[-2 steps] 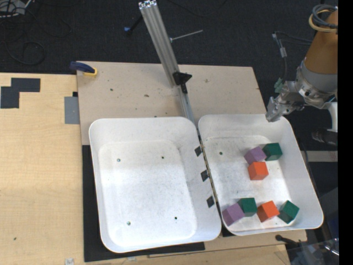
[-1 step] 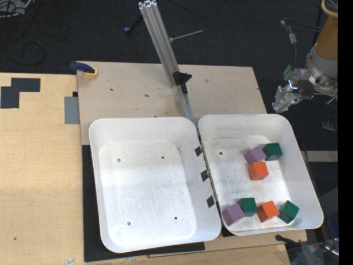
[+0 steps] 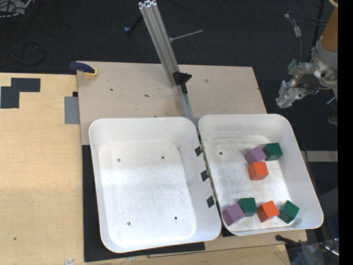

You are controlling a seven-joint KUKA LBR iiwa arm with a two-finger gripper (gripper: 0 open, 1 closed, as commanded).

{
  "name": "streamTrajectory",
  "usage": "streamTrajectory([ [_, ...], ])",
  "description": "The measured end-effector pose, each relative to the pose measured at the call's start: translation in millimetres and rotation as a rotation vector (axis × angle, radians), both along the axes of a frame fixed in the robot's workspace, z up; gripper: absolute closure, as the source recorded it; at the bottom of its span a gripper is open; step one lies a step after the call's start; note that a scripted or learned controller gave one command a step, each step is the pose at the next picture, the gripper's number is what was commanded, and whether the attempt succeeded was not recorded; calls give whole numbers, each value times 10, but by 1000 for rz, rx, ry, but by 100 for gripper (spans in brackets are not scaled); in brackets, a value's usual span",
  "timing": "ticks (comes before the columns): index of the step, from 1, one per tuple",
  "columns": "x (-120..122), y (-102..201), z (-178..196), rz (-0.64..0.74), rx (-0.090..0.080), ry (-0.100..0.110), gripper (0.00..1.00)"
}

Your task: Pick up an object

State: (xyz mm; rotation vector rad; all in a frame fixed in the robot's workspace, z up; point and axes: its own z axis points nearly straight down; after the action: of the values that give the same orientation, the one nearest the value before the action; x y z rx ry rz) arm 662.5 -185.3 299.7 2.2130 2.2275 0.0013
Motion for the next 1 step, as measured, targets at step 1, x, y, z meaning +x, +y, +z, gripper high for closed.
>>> streamTrajectory([
  [1,-232,558,-65,-2,3,6,100],
])
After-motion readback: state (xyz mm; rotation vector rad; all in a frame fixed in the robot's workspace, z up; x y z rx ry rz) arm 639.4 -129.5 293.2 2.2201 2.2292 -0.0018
